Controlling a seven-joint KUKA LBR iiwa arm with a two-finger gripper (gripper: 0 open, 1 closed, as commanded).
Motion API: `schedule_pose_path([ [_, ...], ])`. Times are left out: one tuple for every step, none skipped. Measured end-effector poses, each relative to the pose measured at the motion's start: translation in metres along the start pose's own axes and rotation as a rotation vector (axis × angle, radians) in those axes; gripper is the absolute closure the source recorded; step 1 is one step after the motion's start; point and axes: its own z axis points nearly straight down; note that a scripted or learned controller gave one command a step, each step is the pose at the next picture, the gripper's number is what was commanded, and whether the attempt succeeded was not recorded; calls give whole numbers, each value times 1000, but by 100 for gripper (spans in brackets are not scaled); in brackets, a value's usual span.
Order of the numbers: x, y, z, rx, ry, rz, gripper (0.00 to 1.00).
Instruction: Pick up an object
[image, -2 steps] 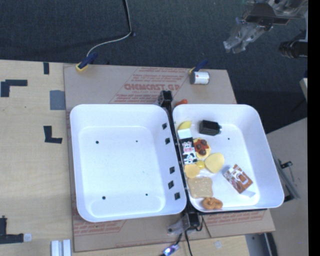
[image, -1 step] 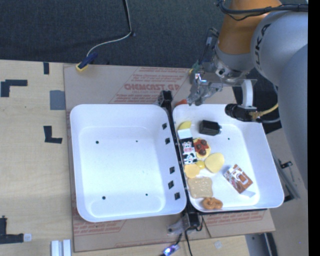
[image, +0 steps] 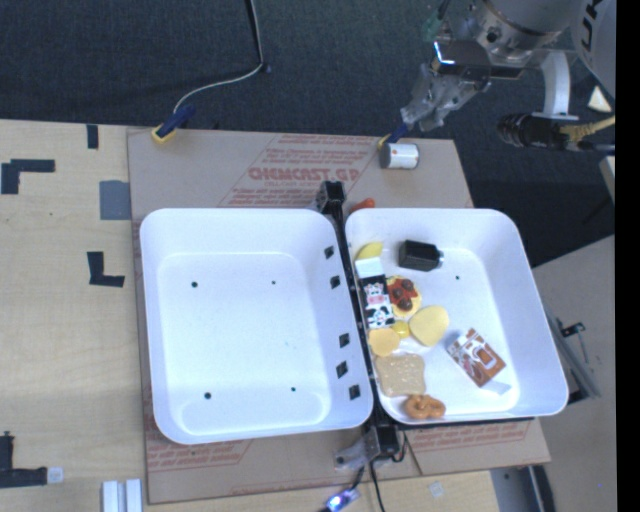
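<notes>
Arm parked high, nothing picked yet.

Gripper (image: 428, 108) hangs above the bench beyond the bins' far edge, well apart from the right bin (image: 520, 300); can't tell its state from here, no object seen in it. All 9 or so candidates sit in that bin's left half: black block (image: 420, 255), yellow disc (image: 429, 325), toast (image: 400, 374), red packet (image: 475, 358), pretzel (image: 425, 406). Left bin (image: 240, 330) holds none. I'd say approach step: next means swinging over 1 isolated item, likely the block, and descending.
</notes>
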Motion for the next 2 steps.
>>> schedule_pose_path([
  [2, 1, -110, 4, -1, 2, 100],
  [61, -21, 23, 34, 1, -1, 100],
])
